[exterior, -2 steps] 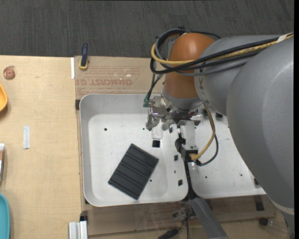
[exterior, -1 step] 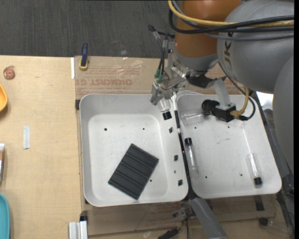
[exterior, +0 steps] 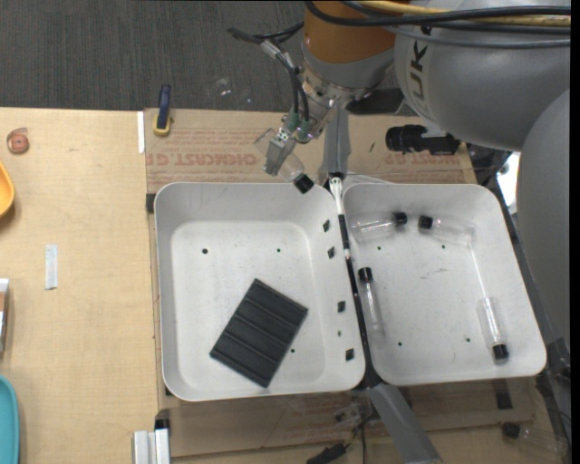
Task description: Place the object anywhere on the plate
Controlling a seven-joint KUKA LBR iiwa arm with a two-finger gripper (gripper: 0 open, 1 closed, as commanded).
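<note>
From above the tabletop (exterior: 72, 208), two shallow white bins sit side by side on a sheet of brown cardboard (exterior: 217, 149). The left bin (exterior: 172, 299) holds a flat black ribbed plate (exterior: 260, 332), lying at a tilt toward the near side, a little right of the bin's middle. The right bin (exterior: 517, 272) carries several clear tubes with black caps: one tube (exterior: 367, 294) lies along the left wall beside the seam where the bins meet, one tube (exterior: 491, 330) rests near the right wall toward the front, and two more, the pair of tubes (exterior: 410, 223), lie near the back wall.

The grey arm (exterior: 489, 63) with its orange band (exterior: 349, 27) comes in from the upper right, and the hand (exterior: 299, 154) hangs above the back rims of the bins, close to the seam, well apart from the plate. The fingers are too small and cluttered with wires and clear plastic to read; I cannot tell whether they are apart or together, or whether anything sits between them.

A blue-handled tool (exterior: 164, 107) lies on the cardboard's far left corner.
</note>
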